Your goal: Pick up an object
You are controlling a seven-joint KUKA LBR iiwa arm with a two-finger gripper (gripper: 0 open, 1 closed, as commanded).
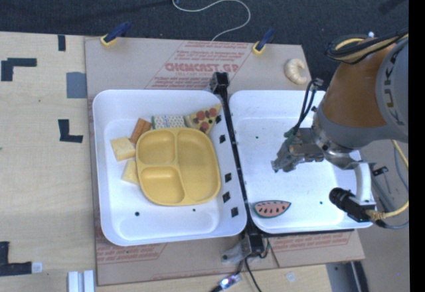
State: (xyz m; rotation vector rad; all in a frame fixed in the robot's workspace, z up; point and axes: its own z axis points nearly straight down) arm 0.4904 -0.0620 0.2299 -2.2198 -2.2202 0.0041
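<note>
The fingers point(284, 163) are seen low over the right bin point(265, 111), near its middle, but whether they are spread or pressed together cannot be told: they are dark, small and blurred against the wrist. Nothing is seen between them. The nearest thing to be picked is the watermelon slice point(273, 208), lying flat at the bin's near edge, well apart from the fingers, toward the lower left. In the left bin point(106, 145) a yellow plate point(178, 166) is set, with small food pieces tucked just beside and behind it. Risk is judged as follows: a descent made here would meet bare floor. The slice, being thin and close to the wall, could be pushed rather than pinched.
</note>
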